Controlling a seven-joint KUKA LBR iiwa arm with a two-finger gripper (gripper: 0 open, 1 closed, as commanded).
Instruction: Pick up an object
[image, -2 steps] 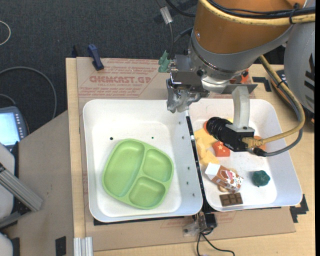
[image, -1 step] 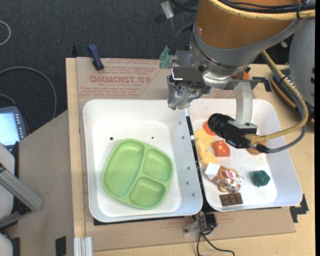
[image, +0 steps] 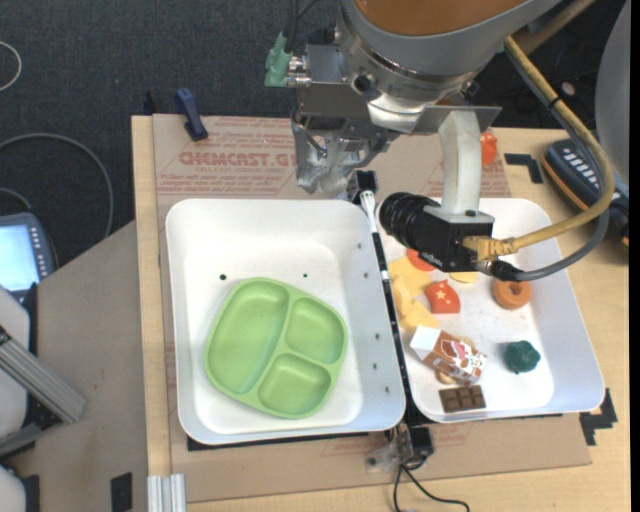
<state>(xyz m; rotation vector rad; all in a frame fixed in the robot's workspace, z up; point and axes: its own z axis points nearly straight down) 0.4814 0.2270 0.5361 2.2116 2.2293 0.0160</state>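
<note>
Presently, the bench (image: 250, 150) carries two white bins side by side. The left bin (image: 200, 240) holds a green divided plate (image: 275, 347), lying flat toward its front. The right bin (image: 560, 330) holds the small items: a yellow slab (image: 412, 285) by the dividing wall, a red block with a yellow star (image: 443, 297) on it, an orange ring (image: 512, 293), a dark green lump (image: 520, 356), a white cube (image: 425, 340), a red-and-white wrapped piece (image: 458, 360) and a brown chocolate bar (image: 463, 400) at the front edge. A blue clip (image: 190, 112) sits at the bench's far left corner.

The arm (image: 430, 40) crosses the far side of the bins, and its black housing (image: 435, 232) with a yellow hose (image: 560, 225) overhangs the far end of the right bin, covering part of the yellow slab. The pincer (image: 335, 165) hangs over the bench just beyond the left bin's far rim (whether its tips are apart or together cannot be told). Nothing is seen between them.

The red block lies nearer the camera and to the right of the pincer, well apart from it, across the dividing wall. It is small, bright red, upright on the slab.
</note>
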